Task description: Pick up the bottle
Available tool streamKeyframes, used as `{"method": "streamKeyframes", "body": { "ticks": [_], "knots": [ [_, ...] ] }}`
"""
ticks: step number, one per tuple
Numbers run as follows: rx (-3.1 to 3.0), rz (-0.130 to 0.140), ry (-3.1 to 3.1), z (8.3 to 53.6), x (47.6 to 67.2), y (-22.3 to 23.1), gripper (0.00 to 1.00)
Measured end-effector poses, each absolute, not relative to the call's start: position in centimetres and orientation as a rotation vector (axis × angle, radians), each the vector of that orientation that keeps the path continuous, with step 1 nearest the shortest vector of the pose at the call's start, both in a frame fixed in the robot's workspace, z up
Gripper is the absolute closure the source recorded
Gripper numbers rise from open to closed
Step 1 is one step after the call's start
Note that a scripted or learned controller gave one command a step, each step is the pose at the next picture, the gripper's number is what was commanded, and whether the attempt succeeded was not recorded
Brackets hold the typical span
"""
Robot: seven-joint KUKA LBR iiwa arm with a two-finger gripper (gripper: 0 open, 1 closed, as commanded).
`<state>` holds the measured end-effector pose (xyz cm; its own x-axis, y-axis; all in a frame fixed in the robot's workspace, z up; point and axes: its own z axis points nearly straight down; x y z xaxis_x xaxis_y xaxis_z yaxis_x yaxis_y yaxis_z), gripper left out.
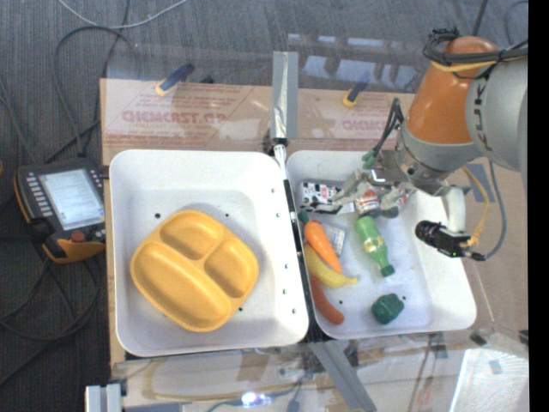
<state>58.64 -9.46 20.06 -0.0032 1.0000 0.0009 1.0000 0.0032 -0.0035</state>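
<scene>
While the arm hangs over the right bin, its pincer sits above the far end, and I cannot tell how wide it stands. Just nearer lies the green bottle, on its side; crowded by the carrot and banana, it could roll or slip from a closing grasp.

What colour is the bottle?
Green, with a pale label. The bottle lies in the right bin, seen in the camera view.

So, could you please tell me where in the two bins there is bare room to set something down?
The left bin has bare floor along its top edge, above the yellow tray. The right bin has a free strip on its right, beside the green bottle. Its left side is crowded: carrot, banana.
</scene>
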Motion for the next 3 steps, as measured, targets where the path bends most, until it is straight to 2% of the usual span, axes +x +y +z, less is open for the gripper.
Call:
{"method": "streamKeyframes", "body": {
  "ticks": [1,2,3],
  "knots": [
    [-2.221,-0.010,-2.235,10.5,58.5,-12.2,0.00],
    [-2.217,-0.013,-2.233,11.4,58.5,-12.0,1.00],
    [-2.229,0.004,-2.214,24.5,58.3,-8.8,1.00]
  ]
}}
